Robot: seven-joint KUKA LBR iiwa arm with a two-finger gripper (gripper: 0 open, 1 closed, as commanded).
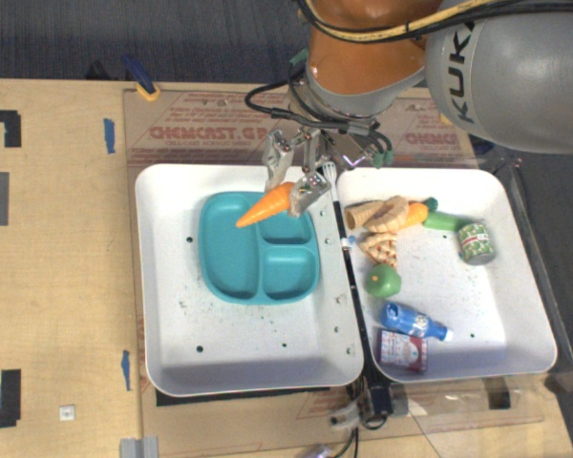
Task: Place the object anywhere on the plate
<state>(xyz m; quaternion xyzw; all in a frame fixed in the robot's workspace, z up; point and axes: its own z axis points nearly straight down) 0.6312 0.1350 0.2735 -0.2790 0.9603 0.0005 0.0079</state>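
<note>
Watching from my remote station, I log what the overhead camera gives me, with the teal plate as my landmark.

Plate: the teal plate (253, 256) has three compartments and lies in the left bin (167, 284), toward that bin's upper right part.

Claw: the gripper (296, 181) hangs over the plate's upper right corner — its two fingers (279, 160) are closed on the carrot, which I can see clamped between them.

Carrot: the orange carrot (265, 205) sits at a slant, thick end up in the fingers, pointed tip reaching down and left over the plate's large compartment. I cannot tell whether the tip touches the plate's surface.

Arm: the orange band (372, 17) and grey body rise above the plate's upper right, coming in from the right.

Right of the plate: the right bin (516, 303) holds a second carrot with a green top (422, 213) and some pale pieces (377, 216) I cannot identify, all just past the divider.

Lower right of the plate: a green fruit (383, 280), a blue bottle (413, 322) and a small packet (402, 350).

Far right of the plate: a small green can (476, 241) on its side.
</note>
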